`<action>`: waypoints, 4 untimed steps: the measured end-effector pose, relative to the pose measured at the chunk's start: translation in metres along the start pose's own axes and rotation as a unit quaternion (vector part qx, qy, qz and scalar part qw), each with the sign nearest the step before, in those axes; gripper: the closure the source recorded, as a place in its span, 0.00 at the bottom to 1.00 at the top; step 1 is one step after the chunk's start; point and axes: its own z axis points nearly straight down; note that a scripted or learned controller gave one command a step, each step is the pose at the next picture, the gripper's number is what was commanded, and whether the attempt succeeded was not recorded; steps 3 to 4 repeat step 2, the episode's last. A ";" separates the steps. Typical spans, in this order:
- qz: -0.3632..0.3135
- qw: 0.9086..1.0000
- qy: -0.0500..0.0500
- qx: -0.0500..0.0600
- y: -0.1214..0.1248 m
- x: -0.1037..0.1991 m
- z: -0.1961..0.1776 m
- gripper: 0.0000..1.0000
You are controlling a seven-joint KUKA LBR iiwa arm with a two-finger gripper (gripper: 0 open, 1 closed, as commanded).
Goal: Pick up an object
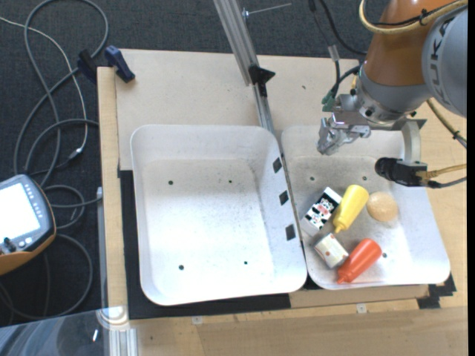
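Nearest edge of the table: the right bin (pixel 434 254) carries all the objects, huddled in its near half; the left bin (pixel 148 162) sits alongside, the two rims touching.
Front of the cluster: an orange-red carrot-shaped toy (pixel 359 260) lying on a slant, with a small white block with a red end (pixel 331 249) just beside it on its left.
Middle of the cluster: a yellow bottle (pixel 349 206) lying tilted, a white card with black and red print (pixel 322 208) touching its left side, and a pale tan ball (pixel 383 207) just to its right.
Far part of the right bin: bare white floor — the gripper (pixel 329 142) hangs above it near the bin's back left corner, well apart from every object.
Fingers: they look drawn close together with nothing between them, as best I can judge from where I stand.
Arm: grey wrist and orange band reaching in from the right, a black fitting (pixel 397 170) below it over the bin.
Step in hand: my reading is the approach — nothing picked yet.
Next move: it would need to travel toward the near side, settle over one object such as the yellow bottle, part the fingers to span it, then descend.
Risk: the pieces crowd each other, so a clean straddle may be hard.
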 end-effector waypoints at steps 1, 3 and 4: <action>-0.001 1.000 0.000 0.000 0.000 0.051 0.007 1.00; -0.001 1.000 0.000 0.001 -0.022 0.102 0.017 1.00; -0.001 1.000 0.000 0.001 -0.022 0.102 0.017 1.00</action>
